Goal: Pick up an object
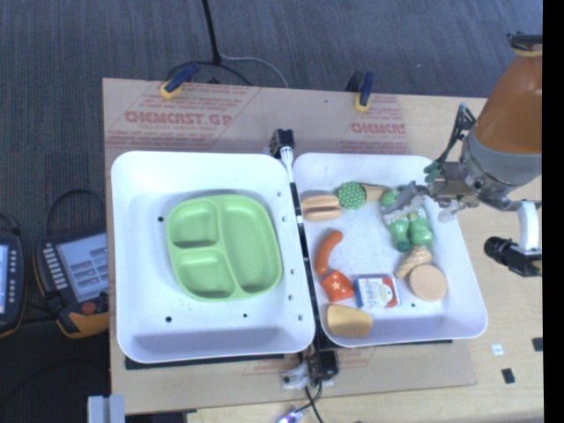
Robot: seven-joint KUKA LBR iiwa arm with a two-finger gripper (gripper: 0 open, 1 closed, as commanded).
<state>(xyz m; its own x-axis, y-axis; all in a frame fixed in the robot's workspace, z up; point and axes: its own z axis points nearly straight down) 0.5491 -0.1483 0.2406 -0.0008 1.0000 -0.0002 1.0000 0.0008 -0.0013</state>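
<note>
Two white bins are sitting side by side. Over the right bin [458, 263], the gripper [407, 199] is hovering just above the green peppers [411, 230]; its grip state, I cannot tell.

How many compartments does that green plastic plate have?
3. The green divided plastic plate sits in the left white bin: one compartment upper left, one lower left, one large along its right side.
</note>
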